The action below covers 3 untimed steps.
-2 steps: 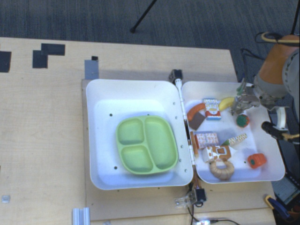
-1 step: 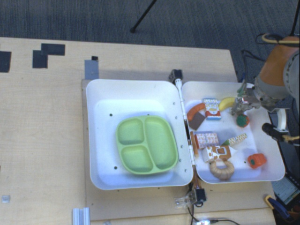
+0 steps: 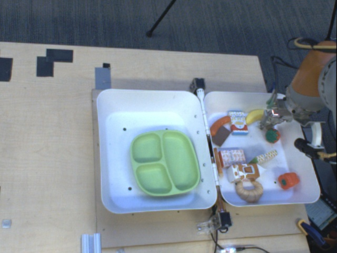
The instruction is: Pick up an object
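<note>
My gripper [image 3: 269, 119] hangs over the far right part of the right bin [image 3: 310, 194], at the end of the grey arm with the orange band [image 3: 310, 73]. Just left of it lies a yellow banana [image 3: 254, 116]. Just below it sits a small green round toy [image 3: 272, 136]. Other items lie in the same bin: a small carton [image 3: 238, 122], an orange sausage [image 3: 219, 123], a dark brown block [image 3: 221, 136], a patterned box [image 3: 231, 156], a pale corn-like piece [image 3: 266, 157], an orange box [image 3: 246, 171], a tan bagel [image 3: 249, 190] and a red-orange vegetable [image 3: 288, 181].
The left bin [image 3: 113, 141] holds a green divided plate [image 3: 164, 162]. A ridge [image 3: 208, 141] separates the two bins. Black cable and arm parts [image 3: 313, 149] sit along the right bin's right edge. Wooden bench surrounds the bins.
</note>
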Each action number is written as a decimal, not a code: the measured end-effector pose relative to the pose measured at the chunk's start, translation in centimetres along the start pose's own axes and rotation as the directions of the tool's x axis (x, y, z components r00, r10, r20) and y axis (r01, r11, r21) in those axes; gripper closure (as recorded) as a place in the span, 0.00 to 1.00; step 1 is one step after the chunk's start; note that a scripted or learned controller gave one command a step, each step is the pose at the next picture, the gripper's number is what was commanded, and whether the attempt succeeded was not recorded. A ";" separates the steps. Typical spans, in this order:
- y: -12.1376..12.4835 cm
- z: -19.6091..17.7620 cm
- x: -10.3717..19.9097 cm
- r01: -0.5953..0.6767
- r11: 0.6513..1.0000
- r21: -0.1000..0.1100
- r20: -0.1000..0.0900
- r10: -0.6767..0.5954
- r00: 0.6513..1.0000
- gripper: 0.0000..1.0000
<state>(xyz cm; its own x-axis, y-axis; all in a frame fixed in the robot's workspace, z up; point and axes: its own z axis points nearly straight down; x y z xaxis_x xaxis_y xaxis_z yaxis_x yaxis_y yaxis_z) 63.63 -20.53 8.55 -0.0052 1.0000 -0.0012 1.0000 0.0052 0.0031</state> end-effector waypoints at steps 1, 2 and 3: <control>0.2 0.0 0.0 0.001 1.000 -0.001 0.000 -0.001 1.000 1.00; -0.2 0.0 0.0 -0.001 1.000 0.000 0.000 0.001 1.000 1.00; 1.7 0.1 0.0 0.001 1.000 0.009 -0.003 -0.001 1.000 1.00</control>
<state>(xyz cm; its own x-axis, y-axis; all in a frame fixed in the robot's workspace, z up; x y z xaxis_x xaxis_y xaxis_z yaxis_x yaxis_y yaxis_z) 65.31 -20.57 8.50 -0.0060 1.0000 0.0016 1.0000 0.0060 -0.0055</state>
